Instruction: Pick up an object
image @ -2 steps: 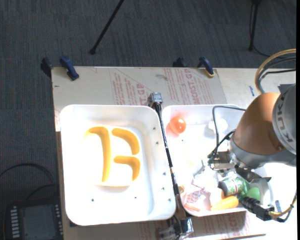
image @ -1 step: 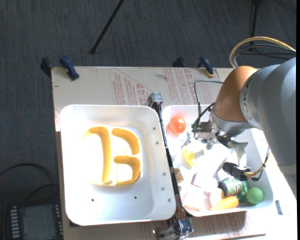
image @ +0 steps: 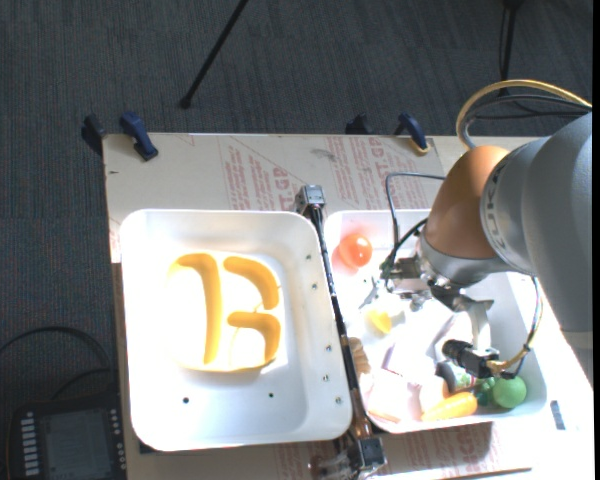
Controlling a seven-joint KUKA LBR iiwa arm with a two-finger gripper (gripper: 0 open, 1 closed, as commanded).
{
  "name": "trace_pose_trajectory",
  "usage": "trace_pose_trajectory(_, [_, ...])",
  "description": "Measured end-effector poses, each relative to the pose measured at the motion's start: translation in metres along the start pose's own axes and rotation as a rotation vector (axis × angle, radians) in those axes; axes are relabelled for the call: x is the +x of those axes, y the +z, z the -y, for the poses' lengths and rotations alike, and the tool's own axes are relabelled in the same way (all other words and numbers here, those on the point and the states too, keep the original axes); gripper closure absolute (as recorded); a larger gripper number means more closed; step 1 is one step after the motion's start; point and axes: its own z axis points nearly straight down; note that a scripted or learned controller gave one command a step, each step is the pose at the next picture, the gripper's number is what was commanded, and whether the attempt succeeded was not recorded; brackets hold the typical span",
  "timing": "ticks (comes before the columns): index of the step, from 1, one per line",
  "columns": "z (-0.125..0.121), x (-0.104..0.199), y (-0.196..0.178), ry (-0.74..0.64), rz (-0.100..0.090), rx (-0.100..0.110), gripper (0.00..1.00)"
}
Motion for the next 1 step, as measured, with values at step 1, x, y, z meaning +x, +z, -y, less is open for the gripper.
trace_pose_trajectory(1, [0.0179, -0.0040, 0.0001, 0.000, 0.000, 0.000, 0.00])
